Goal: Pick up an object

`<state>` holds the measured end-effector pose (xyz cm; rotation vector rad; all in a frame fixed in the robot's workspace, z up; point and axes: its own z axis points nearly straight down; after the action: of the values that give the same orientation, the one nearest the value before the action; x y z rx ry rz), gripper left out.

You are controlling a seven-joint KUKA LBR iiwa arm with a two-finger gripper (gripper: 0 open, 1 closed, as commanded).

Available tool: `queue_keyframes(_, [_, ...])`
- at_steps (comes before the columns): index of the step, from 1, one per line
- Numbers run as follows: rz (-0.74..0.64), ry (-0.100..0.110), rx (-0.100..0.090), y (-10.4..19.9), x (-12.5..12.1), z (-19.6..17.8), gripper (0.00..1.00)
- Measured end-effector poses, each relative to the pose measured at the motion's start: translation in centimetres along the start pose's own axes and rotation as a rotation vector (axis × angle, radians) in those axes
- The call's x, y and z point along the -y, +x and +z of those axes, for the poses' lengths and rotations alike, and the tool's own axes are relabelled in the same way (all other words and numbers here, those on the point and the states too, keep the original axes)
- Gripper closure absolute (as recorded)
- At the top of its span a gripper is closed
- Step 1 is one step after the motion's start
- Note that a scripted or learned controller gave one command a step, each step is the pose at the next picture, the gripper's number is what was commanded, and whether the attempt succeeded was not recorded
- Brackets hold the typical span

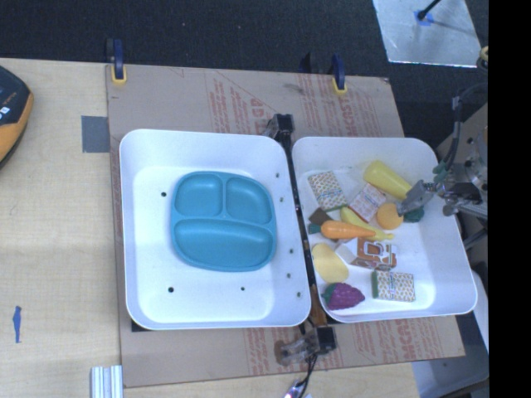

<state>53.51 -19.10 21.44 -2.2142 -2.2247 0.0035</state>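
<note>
We view two white bins side by side on a cardboard-covered bench. The left bin contains a blue divided plate, lying flat near its centre.

The right bin contains the candidate objects in a loose cluster. A yellow cylinder lies tilted near the far wall. Just in front of it sits an orange ball. A carrot lies across the middle, touching a yellow-green piece. Three small printed packets lie around these items. A pale yellow piece and a purple grape cluster sit near the front left corner.

The gripper enters from the right edge and sits low over the right bin, just beside the orange ball. We see nothing between its fingers. The fingertips appear dark and blurred, so we cannot tell how far apart they stand.
</note>
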Motion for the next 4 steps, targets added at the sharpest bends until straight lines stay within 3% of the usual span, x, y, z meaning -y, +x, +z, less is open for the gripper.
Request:
queue_keyframes(1, [-0.005,-0.010,0.002,2.7,-9.4,-2.9,0.00])
queue_keyframes(2, [-0.001,0.009,0.001,-0.5,-11.9,13.1,0.00])
queue_keyframes(3, [-0.004,0.000,0.002,-0.5,-12.2,11.1,1.00])
queue_keyframes(4, [-0.005,-0.001,-0.001,6.2,-10.9,6.6,1.00])
